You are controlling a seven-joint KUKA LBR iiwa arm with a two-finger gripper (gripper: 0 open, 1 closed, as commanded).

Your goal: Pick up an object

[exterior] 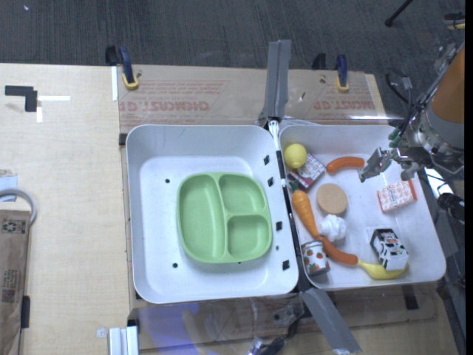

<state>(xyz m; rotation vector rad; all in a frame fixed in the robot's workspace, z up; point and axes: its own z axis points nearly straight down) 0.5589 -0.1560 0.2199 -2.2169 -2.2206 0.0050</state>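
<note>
Pale wooden bench (59, 198) under dark grey carpet (185, 13) at the top, with a sheet of brown cardboard (199, 98) clamped along the back edge by two blue-and-yellow clamps (127, 71). Two shallow white bins side by side on the bench: left bin (148, 198) holding a green divided plate (224, 217) with three compartments, lying flat near the middle; right bin (425, 220) crowded with small things. Black L-shaped marker (22, 96) and strips of white tape on the far left of the bench, brown paper bag (13, 272) at the left edge. In the right bin: yellow lemon (295, 154) at the back left corner, small dark packet (309, 171) just beside it, orange sausage (345, 164) toward the back, round tan cookie (332, 198) near the middle, orange carrot (302, 209) along the left wall, crumpled white lump (332, 228) touching a second sausage (338, 253), small printed can (314, 258) at the front left, yellow banana (383, 271) along the front, black-and-white box (389, 247) just above it, red-and-white packet (397, 195) toward the right wall. Gripper (389, 163) poised over the back right of that bin, above and just behind the red-and-white packet, fingers spread apart with nothing between them. Grey arm with orange band (447, 102) entering from the right.
</note>
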